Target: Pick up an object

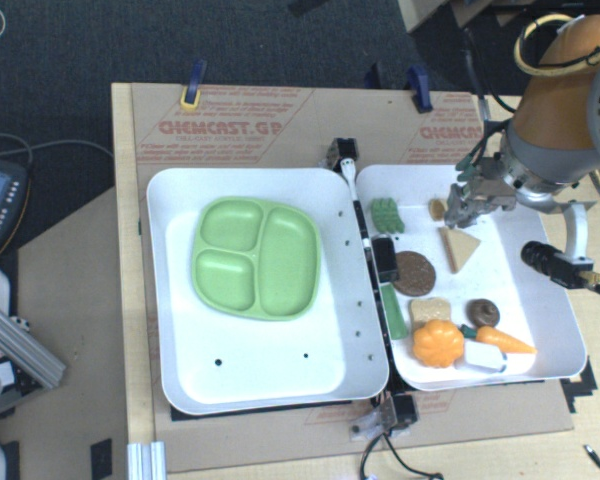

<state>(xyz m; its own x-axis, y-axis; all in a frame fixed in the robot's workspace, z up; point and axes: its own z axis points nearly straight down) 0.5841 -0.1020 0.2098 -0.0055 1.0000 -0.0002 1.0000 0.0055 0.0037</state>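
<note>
A: Gripper (464,211) is seen low in the right bin (555,313), just above the cheese wedge (462,247). Finger state?

B: Cannot be told. Nothing is seen held. Green plate (257,258) lies in the left bin (175,298).
</note>
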